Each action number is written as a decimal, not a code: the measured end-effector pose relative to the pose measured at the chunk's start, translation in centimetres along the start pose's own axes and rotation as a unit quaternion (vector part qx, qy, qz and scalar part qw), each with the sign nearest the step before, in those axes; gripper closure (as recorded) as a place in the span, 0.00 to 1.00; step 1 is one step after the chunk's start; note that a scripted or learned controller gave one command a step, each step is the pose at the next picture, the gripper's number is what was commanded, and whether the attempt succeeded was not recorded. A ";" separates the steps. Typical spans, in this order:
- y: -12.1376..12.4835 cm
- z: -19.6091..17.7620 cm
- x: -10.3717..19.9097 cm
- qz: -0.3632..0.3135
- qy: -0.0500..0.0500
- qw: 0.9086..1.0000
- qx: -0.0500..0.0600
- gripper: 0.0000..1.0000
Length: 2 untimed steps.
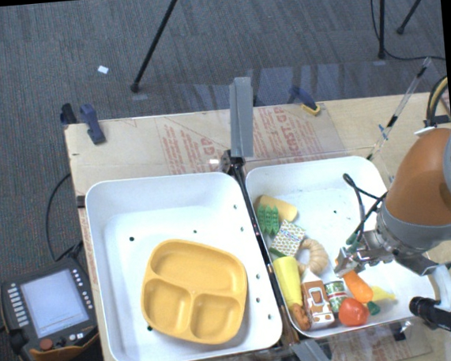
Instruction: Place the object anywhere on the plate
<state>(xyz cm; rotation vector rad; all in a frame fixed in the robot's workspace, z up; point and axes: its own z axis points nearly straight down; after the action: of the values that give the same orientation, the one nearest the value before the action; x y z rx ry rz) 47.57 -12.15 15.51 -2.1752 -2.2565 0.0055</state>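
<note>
Dark grey carpet [196, 36] surrounds the cardboard-topped bench [166, 142]. Behind the bench stand black tripod legs [156, 35]. A teach pendant [48, 312] lies left of the bench.

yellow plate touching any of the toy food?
Apart. Camera view: the yellow plate sits in the left bin; the toy food is in the right bin.

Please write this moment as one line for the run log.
stage: reaching | gripper: over right bin, beside toy carrot | plate: left bin, nothing on it | object placed: not yet
</note>
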 end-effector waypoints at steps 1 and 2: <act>0.3 -13.0 1.5 -0.026 -0.002 1.000 -0.010 1.00; 1.8 -7.4 9.8 -0.058 0.000 0.998 0.002 1.00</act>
<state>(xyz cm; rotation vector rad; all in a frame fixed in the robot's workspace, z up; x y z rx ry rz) 49.06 -2.29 22.97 -2.0395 -2.3760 0.0099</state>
